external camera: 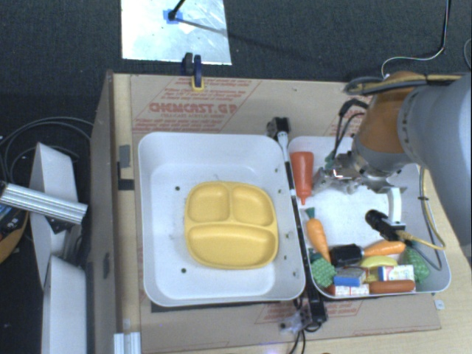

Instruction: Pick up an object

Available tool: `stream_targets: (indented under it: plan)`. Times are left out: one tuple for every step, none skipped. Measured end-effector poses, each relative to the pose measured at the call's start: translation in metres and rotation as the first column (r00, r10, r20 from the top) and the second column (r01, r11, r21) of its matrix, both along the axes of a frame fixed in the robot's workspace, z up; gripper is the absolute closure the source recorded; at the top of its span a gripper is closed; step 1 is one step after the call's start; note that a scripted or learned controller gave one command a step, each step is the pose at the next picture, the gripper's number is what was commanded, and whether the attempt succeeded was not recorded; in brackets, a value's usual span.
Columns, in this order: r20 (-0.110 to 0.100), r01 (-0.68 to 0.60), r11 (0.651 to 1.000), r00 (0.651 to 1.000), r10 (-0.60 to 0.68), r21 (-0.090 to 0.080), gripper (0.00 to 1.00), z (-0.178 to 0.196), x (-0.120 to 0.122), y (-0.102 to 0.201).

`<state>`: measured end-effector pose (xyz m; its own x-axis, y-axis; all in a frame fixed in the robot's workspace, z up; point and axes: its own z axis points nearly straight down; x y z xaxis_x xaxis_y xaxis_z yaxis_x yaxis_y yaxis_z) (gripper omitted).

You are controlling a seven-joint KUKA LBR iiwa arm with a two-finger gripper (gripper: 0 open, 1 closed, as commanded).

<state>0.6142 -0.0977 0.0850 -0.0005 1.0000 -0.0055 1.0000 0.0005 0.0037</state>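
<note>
My gripper (336, 176) hangs over the upper part of the right bin (435, 260), under the grey wrist with its orange band. Just to its left an orange-red tapered piece (302, 172) lies along the bin's left wall, apart from the gripper. Below it lies an orange carrot (317, 237). Several small items crowd the bin's front edge: a green piece (322, 272), a black block (345, 254), a blue block (346, 279), a yellow banana (379, 261), a white box (399, 273) and a red sausage (391, 287). Nothing shows in the gripper.
The left bin (162, 168) holds a yellow divided plate (231, 224). A divider edge runs between the bins near the orange-red piece. Bare white floor lies in the right bin's middle, below the gripper. Cardboard surrounds both bins.
</note>
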Motion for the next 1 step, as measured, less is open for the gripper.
stream_targets:
  plan:
    - [-0.005, 0.003, 1.000, 1.000, -0.003, -0.010, 0.00, 0.0003, 0.0200, 0.0014]
